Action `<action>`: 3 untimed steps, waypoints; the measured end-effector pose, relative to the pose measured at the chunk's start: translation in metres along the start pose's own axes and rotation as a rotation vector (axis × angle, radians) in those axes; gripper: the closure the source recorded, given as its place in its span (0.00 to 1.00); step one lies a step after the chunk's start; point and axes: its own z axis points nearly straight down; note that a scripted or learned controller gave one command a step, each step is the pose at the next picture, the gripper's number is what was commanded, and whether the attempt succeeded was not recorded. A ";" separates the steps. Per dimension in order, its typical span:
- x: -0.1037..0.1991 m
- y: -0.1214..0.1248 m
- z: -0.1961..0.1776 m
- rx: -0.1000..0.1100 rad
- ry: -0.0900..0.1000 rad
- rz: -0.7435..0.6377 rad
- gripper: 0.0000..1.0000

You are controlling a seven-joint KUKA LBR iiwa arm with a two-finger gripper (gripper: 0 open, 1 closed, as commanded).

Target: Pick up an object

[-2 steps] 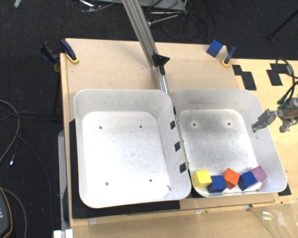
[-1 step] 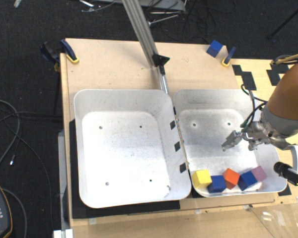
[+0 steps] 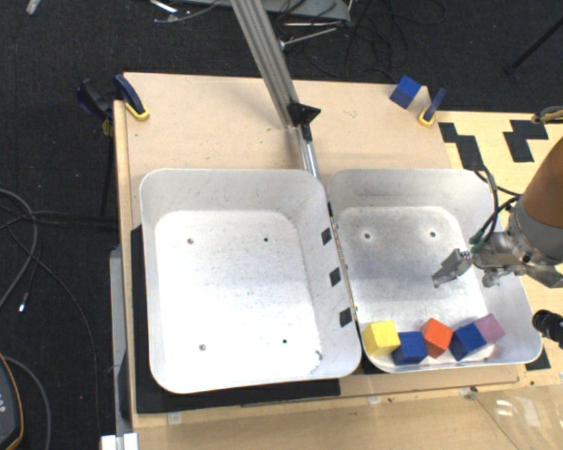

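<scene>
Several small blocks lie in a row along the near edge of the right bin (image 3: pixel 403 190): a yellow block (image 3: pixel 382 335), a blue block (image 3: pixel 411 347), an orange block (image 3: pixel 437 335), a second blue block (image 3: pixel 468 340) and a pale purple block (image 3: pixel 490 327). My gripper (image 3: pixel 471 273) hangs over the right part of this bin, a little beyond the blocks and apart from them. Its fingers (image 3: pixel 448 270) are spread open with nothing between them.
The left bin (image 3: pixel 169 195) sits beside the right one, their rims meeting at the middle. A blue cube (image 3: pixel 406 90) rests on the wooden bench behind the bins, next to a yellow clamp (image 3: pixel 429 112). A metal pole (image 3: pixel 267 50) slants over the bench's far edge.
</scene>
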 end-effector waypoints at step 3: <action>0.044 0.027 0.071 0.000 -0.001 0.002 0.00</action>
